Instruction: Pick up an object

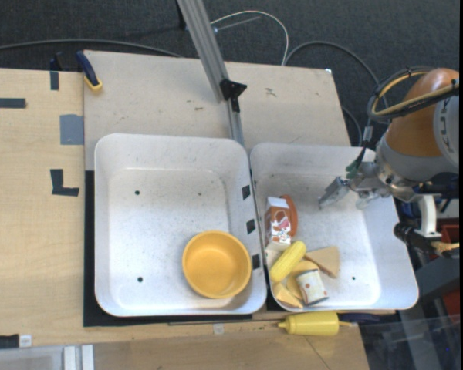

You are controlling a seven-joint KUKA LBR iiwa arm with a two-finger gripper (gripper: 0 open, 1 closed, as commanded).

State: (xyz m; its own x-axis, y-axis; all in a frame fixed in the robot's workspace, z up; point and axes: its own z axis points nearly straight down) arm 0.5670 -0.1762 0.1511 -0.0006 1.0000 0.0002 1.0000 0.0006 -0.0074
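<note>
So the arm comes in from the right and its pincer (pixel 341 191) is hanging over the upper right part of the right bin (pixel 386 284), above bare white floor. I can make out one grey finger poking out to the left, but whether the pincer is spread or pressed together I honestly can't tell from this slanted angle. Nothing is visibly between the fingers, so I wouldn't call anything held.

All the pickable stuff in that bin is bunched into the lower left corner: a small orange-and-white packet (pixel 281 218) lying near the left wall, a yellow banana-looking piece (pixel 287 260) just below it, a tan wedge (pixel 325 260) beside that, and a little white can (pixel 312 287) touching the pile at the bottom. My guess is they slid there because the bin floor is slick and the walls catch whatever gets nudged. That makes a clean grab harder, since the fingers need room on both sides.

The left bin (pixel 116 206) has a yellow bowl (pixel 216 264) sitting upright near its lower right corner. A yellow mustard-style bottle (pixel 313 324) lies on the worktop (pixel 31 206) just outside the right bin's front rim, so probably out of play.

I'd judge the pick hasn't started yet; the pincer is well apart from the pile.
</note>
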